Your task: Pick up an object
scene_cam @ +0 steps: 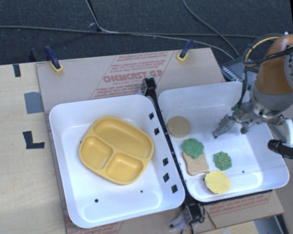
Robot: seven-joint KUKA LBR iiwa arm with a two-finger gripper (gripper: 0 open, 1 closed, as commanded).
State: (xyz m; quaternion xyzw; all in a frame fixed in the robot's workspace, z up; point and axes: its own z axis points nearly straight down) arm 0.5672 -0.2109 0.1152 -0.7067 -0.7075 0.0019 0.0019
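From above, two shallow white bins sit side by side on the cardboard-covered counter [129,70]. The left white bin [77,204] holds one thing: a yellow plastic plate with three compartments [117,150], lying flat and turned at an angle.

The right white bin [208,97] holds five small objects, all grouped toward its left half. There is one round tan disc [179,126] nearest the divider, one green leafy piece [192,147] resting on the top of one tan bread-like slice [196,164], one smaller green bumpy piece [222,160] just to the right of those, and one round yellow piece [217,181] at the near edge.

The grey arm with its orange band [276,76] comes in from the right, over the right bin's far right side. The gripper [225,127] points left, low over the bare bin floor, well apart from the five objects. Its fingers look close together at the tip, but I cannot tell how open they are; nothing is visible between them.

Two blue-and-yellow clamps [53,61] pin the cardboard's far edge.
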